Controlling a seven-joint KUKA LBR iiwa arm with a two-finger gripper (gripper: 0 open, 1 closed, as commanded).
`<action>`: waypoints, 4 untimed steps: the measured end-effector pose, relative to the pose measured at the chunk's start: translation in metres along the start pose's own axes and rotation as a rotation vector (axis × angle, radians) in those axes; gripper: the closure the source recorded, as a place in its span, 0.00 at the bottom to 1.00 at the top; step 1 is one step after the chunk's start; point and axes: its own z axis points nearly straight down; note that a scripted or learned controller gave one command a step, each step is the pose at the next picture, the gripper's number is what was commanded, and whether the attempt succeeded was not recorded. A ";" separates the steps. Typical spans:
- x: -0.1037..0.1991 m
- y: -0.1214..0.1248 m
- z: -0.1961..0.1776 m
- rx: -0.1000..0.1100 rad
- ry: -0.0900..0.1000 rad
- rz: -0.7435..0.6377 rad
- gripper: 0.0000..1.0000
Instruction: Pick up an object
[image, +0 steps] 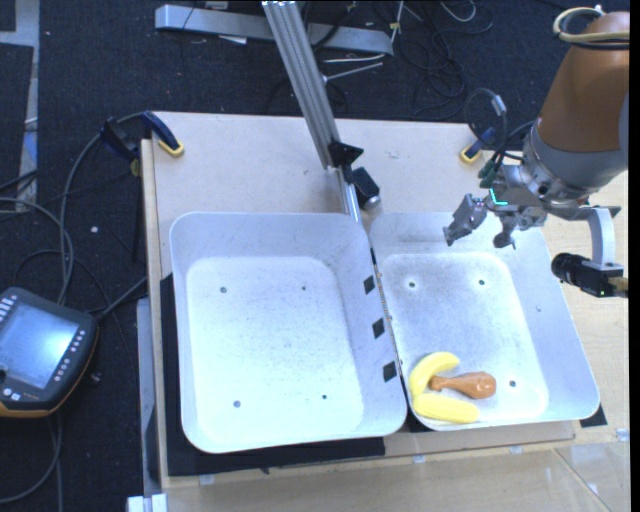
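Note:
A yellow banana (436, 388) lies curved in the near left corner of the right bin (530, 300). An orange-brown drumstick-shaped toy (468, 384) rests against it, inside its curve. My gripper (483, 227) hangs above the far edge of the right bin, well away from both objects. Its two fingers (460, 224) are spread apart with nothing between them.
The left bin (270, 330) sits beside the right one, with a ridge between them. A slanted metal pole (312, 90) rises from behind the bins. Clamps sit on the bench's far corners. A teach pendant (38, 350) lies off the bench at the left.

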 end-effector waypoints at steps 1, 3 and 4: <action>0.000 0.000 0.000 0.000 0.000 0.000 0.00; -0.003 0.007 0.095 0.005 0.000 0.000 0.00; 0.000 0.008 0.158 0.006 0.001 0.000 0.00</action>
